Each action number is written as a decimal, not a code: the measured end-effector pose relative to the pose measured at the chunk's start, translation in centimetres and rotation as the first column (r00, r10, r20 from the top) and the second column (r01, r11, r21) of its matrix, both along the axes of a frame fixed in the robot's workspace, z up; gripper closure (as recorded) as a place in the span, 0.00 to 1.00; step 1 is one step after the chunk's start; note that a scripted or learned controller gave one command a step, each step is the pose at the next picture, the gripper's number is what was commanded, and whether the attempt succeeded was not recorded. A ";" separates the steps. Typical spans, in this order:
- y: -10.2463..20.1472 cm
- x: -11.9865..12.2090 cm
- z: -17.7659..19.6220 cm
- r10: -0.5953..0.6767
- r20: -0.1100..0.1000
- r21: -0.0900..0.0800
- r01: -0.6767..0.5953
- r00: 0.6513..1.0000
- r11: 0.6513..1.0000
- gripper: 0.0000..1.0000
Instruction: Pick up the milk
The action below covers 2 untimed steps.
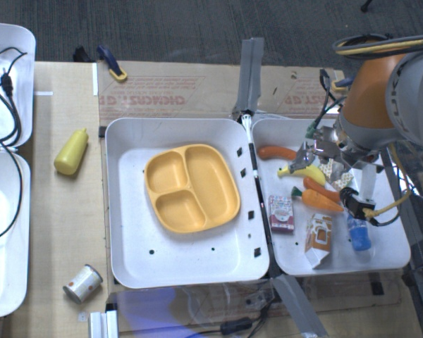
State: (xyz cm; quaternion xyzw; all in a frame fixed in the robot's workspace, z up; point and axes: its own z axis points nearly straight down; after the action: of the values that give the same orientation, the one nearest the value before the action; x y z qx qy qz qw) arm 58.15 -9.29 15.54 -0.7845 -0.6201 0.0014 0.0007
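A white carton with a brown-orange label, which I take for the milk [319, 238], lies on its side near the front of the right bin [388, 255]. A small pink and red carton [281, 213] lies to its left, near the bin's left wall. My gripper [323, 153] hangs over the back half of the right bin, just above a yellow banana [304, 170] and well behind the white carton. It is apart from both cartons.
An orange carrot [321, 200], a red sausage [276, 152] and a blue bottle [360, 235] share the right bin. The left bin [127, 217] holds a yellow divided plate [192, 187]. A yellow bottle [71, 153] and a can [82, 282] lie on the bench at left.
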 end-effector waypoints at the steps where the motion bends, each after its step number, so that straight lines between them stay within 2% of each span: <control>1: -3.3 -8.0 -5.0 0.362 0.000 0.002 -0.362 0.932 0.932 0.00; 2: -1.2 -10.2 -6.1 0.270 0.010 -0.012 -0.270 0.963 0.963 0.00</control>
State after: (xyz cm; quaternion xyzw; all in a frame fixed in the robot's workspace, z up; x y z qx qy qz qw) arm 47.91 -10.53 9.47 -0.6928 -0.7211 0.0004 -0.0073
